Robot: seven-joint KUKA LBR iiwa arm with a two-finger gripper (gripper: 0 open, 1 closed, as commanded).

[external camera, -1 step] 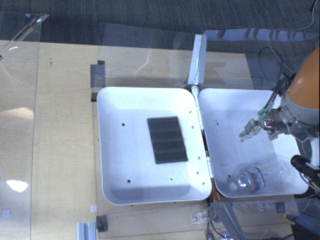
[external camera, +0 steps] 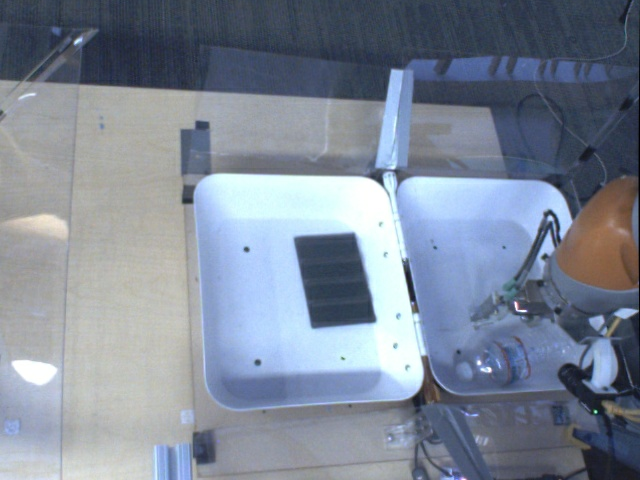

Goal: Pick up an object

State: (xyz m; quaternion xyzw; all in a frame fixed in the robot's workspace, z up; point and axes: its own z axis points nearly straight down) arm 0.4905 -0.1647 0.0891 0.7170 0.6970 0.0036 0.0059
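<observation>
The arm's jaws (external camera: 497,308), their state impossible to tell, hang in the right bin (external camera: 450,218) just above a clear plastic bottle (external camera: 497,360) lying near the front edge; I fear the slick, round bottle could roll clear.

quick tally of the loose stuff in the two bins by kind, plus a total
Dark ribbed slab: 1, the dark ribbed slab lying flat in the left bin.
Clear plastic bottle: 1, the clear plastic bottle on its side in the right bin, just below the end effector.
Total: 2
</observation>
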